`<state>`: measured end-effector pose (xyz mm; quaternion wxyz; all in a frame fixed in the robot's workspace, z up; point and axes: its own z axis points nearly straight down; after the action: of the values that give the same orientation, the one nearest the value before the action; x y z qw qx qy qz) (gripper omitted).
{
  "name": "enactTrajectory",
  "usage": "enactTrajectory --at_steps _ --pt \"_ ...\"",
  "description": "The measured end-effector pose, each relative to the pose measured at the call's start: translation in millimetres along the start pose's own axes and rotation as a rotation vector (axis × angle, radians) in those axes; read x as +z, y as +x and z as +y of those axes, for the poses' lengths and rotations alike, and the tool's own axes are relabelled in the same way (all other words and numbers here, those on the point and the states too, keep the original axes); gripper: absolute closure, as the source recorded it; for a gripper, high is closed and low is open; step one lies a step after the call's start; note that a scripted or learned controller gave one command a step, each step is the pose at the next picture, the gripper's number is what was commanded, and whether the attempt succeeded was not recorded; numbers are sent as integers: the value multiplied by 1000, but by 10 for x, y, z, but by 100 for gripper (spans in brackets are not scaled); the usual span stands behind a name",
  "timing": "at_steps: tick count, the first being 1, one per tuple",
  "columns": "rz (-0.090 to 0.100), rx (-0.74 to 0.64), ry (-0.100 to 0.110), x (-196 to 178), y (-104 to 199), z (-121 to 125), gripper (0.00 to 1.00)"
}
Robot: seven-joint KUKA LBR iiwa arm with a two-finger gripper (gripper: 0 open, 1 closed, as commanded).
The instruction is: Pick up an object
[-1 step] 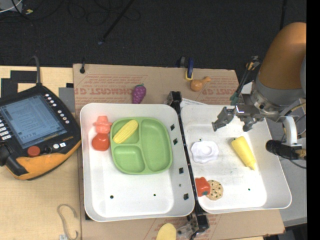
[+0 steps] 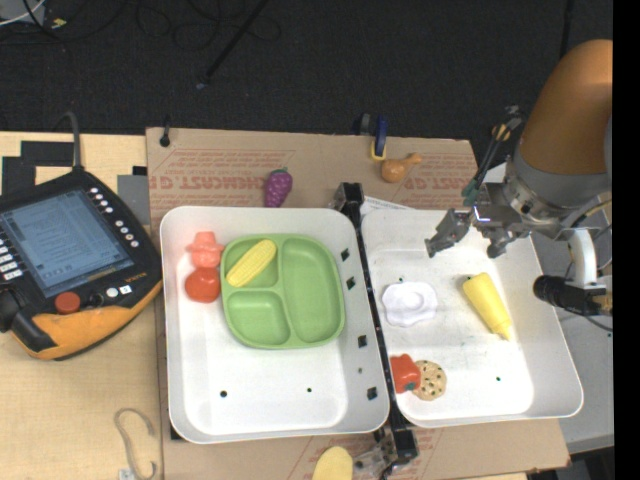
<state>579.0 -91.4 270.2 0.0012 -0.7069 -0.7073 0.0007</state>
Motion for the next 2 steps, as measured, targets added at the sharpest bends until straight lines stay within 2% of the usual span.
enactTrajectory --at_steps 2 --pt "1 0 5 935 13 -100 0"
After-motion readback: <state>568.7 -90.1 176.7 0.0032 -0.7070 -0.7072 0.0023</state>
